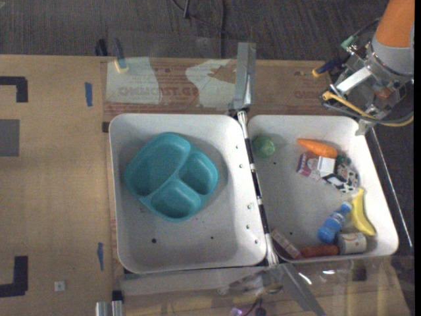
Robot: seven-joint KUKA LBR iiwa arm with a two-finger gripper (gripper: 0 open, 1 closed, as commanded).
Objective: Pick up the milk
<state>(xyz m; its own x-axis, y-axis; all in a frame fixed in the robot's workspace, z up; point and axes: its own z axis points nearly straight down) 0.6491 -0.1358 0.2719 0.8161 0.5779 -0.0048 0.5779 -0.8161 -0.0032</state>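
So the gripper [363,97] sits up by the top right corner, just past the far rim of the right bin [385,196], and honestly I can't tell how it's set. The milk [317,166], a small carton, lies in the right bin under the carrot [317,147], touching a black-and-white cow-print thing [345,176]. Banana [360,214], blue bottle [334,224] and a can [352,243] sit lower down. Teal divided plate [171,175] is in the left bin [131,242].
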